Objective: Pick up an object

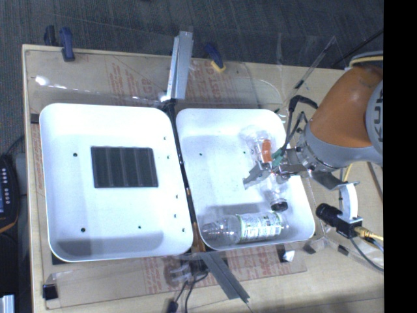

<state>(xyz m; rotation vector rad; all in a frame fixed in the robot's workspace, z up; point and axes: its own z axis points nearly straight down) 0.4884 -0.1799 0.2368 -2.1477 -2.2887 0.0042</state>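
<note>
The gripper [255, 175] hangs low inside the right bin [195, 135], reaching in from the right side, and whether it is parted or closed cannot be told at this slant. Just above it, near touching, lies a small clear plastic item with an orange part [260, 145], crumpled and hard to read. The plastic bottle [244, 228] lies on its side along the bin's near wall, its long axis running left to right (cap end apparently toward the left), below the gripper and apart from it. The left bin [65, 175] holds a dark ribbed panel [124, 167].
</note>
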